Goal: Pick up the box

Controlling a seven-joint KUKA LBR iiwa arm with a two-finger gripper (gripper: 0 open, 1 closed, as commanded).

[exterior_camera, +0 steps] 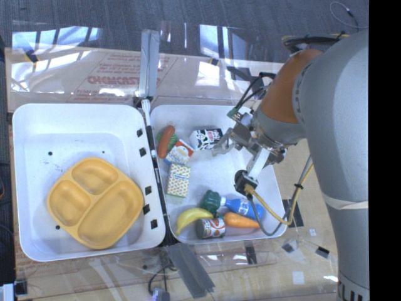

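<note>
Here the arm's two-finger gripper [220, 144], its opening impossible to tell, hangs mid-bin, with the small green-and-cream carton box [178, 180] lying upright nearer the right bin's [188, 113] left wall.

Box [178, 180] in right bin, lying flat.
Small pale carton, green-yellow print, near the bin's left wall, untouched.

Robotics lab test cell, grey industrial arm [338, 137], two white bins [25, 187] on bench, loose cabling [285, 212], toy groceries.
</note>
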